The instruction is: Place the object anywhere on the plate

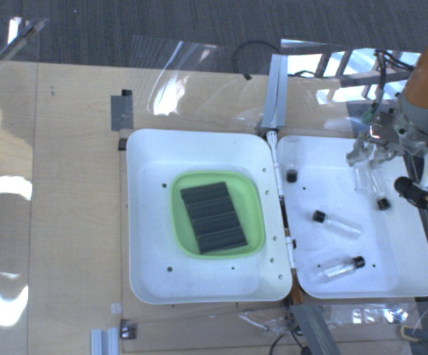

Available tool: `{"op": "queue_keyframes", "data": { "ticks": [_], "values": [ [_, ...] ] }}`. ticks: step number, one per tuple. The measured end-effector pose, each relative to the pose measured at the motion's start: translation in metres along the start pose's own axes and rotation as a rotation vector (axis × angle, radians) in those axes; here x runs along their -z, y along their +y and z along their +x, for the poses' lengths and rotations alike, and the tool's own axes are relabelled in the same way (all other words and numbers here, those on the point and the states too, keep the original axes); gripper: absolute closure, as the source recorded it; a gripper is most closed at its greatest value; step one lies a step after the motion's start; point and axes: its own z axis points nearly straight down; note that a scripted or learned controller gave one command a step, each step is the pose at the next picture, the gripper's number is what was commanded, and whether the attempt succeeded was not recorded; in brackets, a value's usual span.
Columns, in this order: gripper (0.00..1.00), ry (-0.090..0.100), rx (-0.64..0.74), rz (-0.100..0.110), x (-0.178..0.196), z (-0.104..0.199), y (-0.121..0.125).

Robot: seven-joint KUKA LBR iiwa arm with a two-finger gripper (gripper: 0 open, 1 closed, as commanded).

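Observation:
A lime-green square plate [179, 220] lies in the left white bin [147, 198]. A dark grey ridged block [214, 217] rests flat on the plate's middle. Several clear vials with black caps lie in the right bin [413, 272]. One vial [367, 183] lies at the bin's far right, its cap toward the near side. My gripper [369, 154] hovers over the right bin's far right corner, just above the clear end of that vial. Nothing shows as held in it.
Other vials lie in the right bin: one [290, 154] by the far left wall, one [338, 224] in the middle, one [341, 266] near the front. A metal bracket [275, 87] stands behind the bins' junction. Cables run at the far right.

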Motion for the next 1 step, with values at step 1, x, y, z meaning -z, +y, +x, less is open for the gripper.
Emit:
{"op": "queue_keyframes", "data": {
  "ticks": [1],
  "values": [
    [0.0,0.0,0.0,0.0,0.0001,0.0,0.0]
  ]
}}
